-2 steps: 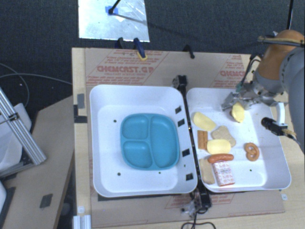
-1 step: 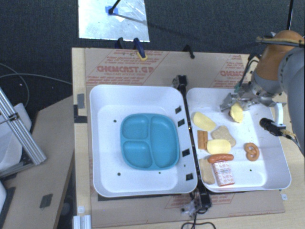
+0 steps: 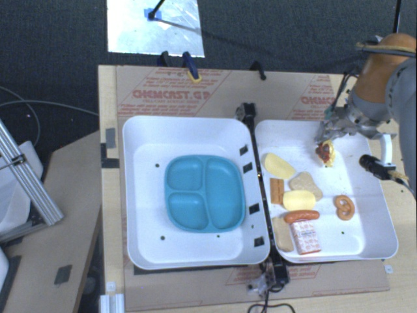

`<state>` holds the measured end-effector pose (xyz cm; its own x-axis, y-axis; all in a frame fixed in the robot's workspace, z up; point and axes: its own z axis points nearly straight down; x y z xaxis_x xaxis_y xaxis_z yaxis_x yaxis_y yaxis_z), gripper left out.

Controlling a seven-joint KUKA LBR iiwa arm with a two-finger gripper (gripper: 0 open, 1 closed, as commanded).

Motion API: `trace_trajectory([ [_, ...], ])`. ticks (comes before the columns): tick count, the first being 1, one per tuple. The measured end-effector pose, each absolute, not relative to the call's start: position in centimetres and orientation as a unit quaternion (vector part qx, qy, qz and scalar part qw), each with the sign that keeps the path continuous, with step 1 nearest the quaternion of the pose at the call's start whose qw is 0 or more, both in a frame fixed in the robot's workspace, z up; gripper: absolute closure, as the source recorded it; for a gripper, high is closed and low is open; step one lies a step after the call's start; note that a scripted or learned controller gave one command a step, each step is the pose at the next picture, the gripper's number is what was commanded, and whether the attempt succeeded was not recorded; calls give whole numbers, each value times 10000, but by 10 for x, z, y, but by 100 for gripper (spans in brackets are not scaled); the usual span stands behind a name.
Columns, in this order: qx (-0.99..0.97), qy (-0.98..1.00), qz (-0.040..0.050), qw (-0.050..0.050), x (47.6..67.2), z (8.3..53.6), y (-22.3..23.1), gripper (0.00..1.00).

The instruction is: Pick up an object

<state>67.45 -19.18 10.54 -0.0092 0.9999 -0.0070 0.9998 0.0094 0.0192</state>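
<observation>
hanging over the back right part of the right bin (image 3: 374, 240), gripper (image 3: 328, 137) pointed down with a small red-and-yellow toy food piece (image 3: 325, 152) right under its tip. looks touching or nearly so, but can't tell if that piece is actually between the jaws or just lying on the bin floor below them. can't tell if the jaws are apart or together either, too small and tucked under the wrist.

so the key relation: nearest pickable thing sits straight below and a hair toward the camera from the jaws, not off to a side. seems roughly upright or stubby, long axis running more or less front to back in the view, though hard to call at this size. probably just needs a short drop and a close, no sideways travel.

everything else well apart, toward the left and front of the same bin: yellow oval piece (image 3: 279, 165), tan bread-like slice (image 3: 306, 183), pale yellow block (image 3: 299, 199), sausage (image 3: 301, 216), pretzel (image 3: 344, 207) on its own toward the right, red-and-white packet (image 3: 305, 237) near the front edge. blue divided tray (image 3: 203, 193) alone in the left bin (image 3: 146, 175).

risk as a guess: piece close to the back wall, could get nudged rather than pinched.
</observation>
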Motion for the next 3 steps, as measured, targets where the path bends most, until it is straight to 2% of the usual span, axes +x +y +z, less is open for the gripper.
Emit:
trace_trajectory([
  [1, 7044, 7097, 54, 105, 675, 95, -186, 100],
  [2, 7049, 7093, 26, 53, 639, 91, -195, 100],
  [3, 7052, 7090, 4, -4, 610, 84, -162, 100],
])
